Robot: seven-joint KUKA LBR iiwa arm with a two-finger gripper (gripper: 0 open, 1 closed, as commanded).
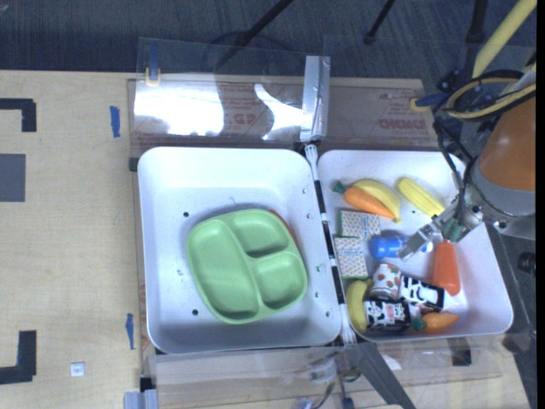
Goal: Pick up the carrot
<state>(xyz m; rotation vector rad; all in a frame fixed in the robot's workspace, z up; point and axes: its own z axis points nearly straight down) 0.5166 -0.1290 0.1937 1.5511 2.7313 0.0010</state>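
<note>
Partly hidden carrot [445,267] (top end) under gripper [434,233]

Robotics lab, taped wooden bench [68,228], tripod legs [392,7], loose cables [477,92]

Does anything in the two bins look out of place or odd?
Nothing looks spilled or damaged. The green divided plastic plate lies askew in the left white bin. The small toys are crowded in the right white bin, including the orange carrot.

I see smooth, matt green plastic on the divided tray [247,267], glossy white plastic on both bins [162,194], and pale matt wood on the bench [64,228] at nine o'clock.
</note>
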